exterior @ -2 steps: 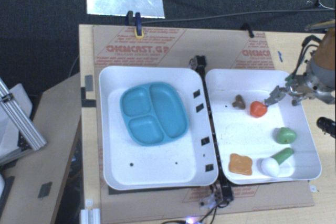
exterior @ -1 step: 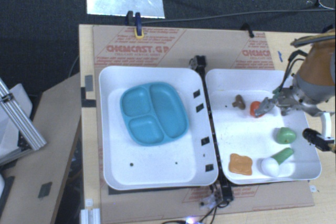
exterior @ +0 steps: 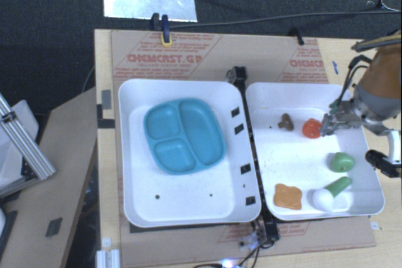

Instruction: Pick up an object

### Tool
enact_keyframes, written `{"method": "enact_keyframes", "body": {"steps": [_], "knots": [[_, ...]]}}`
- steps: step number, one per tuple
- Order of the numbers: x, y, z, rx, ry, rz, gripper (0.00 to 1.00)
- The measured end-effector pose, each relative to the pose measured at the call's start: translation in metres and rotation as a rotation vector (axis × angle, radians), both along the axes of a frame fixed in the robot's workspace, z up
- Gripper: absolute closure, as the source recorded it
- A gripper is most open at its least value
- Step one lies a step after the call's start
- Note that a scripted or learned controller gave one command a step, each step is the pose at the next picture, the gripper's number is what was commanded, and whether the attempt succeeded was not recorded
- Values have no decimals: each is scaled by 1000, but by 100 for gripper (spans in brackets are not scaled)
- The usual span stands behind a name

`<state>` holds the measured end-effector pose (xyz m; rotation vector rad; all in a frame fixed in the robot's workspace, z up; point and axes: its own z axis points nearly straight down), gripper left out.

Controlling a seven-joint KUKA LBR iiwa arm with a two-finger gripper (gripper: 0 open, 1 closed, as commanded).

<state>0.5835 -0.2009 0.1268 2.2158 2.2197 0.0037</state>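
Two white bins sit side by side on the desk. The left bin holds one blue three-compartment plate. The right bin holds five things: one small brown piece, one red ball, one green lump, one orange piece, and one white-and-green item. My fingers sit just beside the red ball; whether spread or pinching, I cannot tell. The board under the bins reads "CHEMCAST GP".
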Motion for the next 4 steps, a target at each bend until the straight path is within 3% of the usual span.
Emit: {"method": "enact_keyframes", "body": {"steps": [2, 3, 4], "knots": [[11, -3, 118, -1, -3, 3, 100], [7, 54, 110, 4, 4, 8, 100], [-13, 112, 103, 5, 5, 8, 100]]}}
